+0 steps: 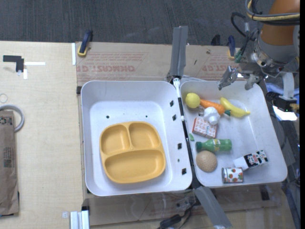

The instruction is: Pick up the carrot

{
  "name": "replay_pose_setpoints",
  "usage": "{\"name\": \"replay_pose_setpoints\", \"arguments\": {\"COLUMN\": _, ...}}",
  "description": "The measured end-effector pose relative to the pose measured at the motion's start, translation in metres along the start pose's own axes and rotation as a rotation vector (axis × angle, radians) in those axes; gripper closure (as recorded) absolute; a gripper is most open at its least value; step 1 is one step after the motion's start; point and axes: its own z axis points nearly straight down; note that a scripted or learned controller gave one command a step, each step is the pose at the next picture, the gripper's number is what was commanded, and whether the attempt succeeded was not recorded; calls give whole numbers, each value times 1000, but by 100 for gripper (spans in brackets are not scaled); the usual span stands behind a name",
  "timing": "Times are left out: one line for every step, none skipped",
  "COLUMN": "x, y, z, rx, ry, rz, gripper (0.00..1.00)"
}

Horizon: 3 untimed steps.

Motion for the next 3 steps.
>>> {"name": "replay_pose_setpoints", "arguments": {"x": 14, "y": 21, "z": 154, "rx": -5, "ry": -3, "rz": -12, "gripper": 0}}
{"name": "replay_pose_setpoints", "arguments": {"x": 13, "y": 20, "z": 148, "rx": 3, "ry": -2, "rz": -11, "gripper": 100}}
{"name": "replay_pose_setpoints", "arguments": {"x": 56, "y": 21, "z": 56, "rx": -2, "ry": -2, "rz": 29, "gripper": 100}}
